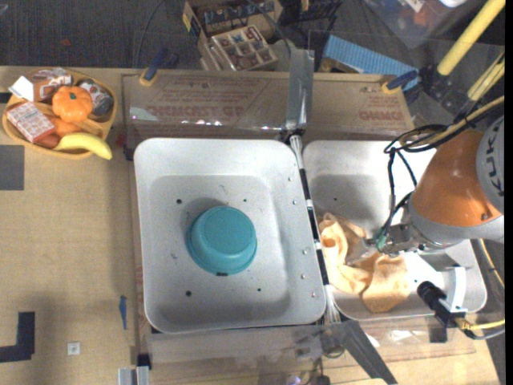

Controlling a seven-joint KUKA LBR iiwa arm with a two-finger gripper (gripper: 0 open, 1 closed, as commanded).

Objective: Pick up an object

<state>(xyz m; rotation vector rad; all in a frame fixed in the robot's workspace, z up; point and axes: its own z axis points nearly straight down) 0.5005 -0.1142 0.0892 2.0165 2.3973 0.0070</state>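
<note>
A teal bowl (223,239) lies upside down in the middle of the left bin (160,175). A crumpled tan cloth (357,265) lies at the front left of the right bin (345,167). The arm, with its orange band (457,187), reaches down into the right bin from the right. Its gripper (383,243) sits low at the cloth's right edge, touching or just above the folds. The wrist body hides how the gripper meets the cloth.
A plate of toy food (60,115) with a pumpkin and a banana stands on the bench at the far left. Cardboard flaps (208,99) line the back of both bins. A yellow pole (473,26) and cables cross the upper right.
</note>
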